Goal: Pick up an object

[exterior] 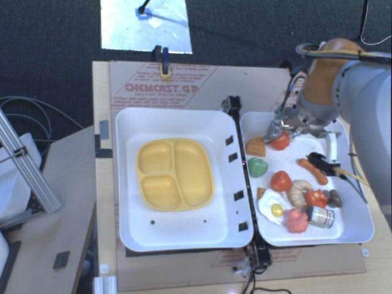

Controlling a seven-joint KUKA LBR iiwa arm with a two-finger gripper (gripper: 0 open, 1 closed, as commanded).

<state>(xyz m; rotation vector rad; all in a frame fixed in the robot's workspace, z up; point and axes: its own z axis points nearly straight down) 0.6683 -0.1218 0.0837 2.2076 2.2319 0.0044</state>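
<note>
Now: gripper [278,130] low over a red round toy [280,142] in the right bin [352,223]

Reaching in from the right, the grey arm [361,94] with its orange band [324,72] ends at the far left part of the right bin. The gripper sits directly over the red round toy, so close that the 2 look to be touching. From this angle I cannot tell how far the gripper is open, or whether it has any hold on the toy.

The red round toy lies on the bin floor, just beside an orange wedge [255,147] on its left. Nearer the camera are a green pepper [258,166] and a second red toy [281,180]. To the right of those lies an orange sausage-shaped piece [312,171]. Along the near side a pale ring-shaped pastry [299,192], a fried egg [272,207], a pink lump [296,221], a small can [322,217] on its side, a red-and-orange piece [316,198] and a small brown piece [335,197] crowd together.

The left bin [184,126] holds 1 yellow tray [174,173] with 3 compartments, lying flat, well apart from the gripper.
</note>
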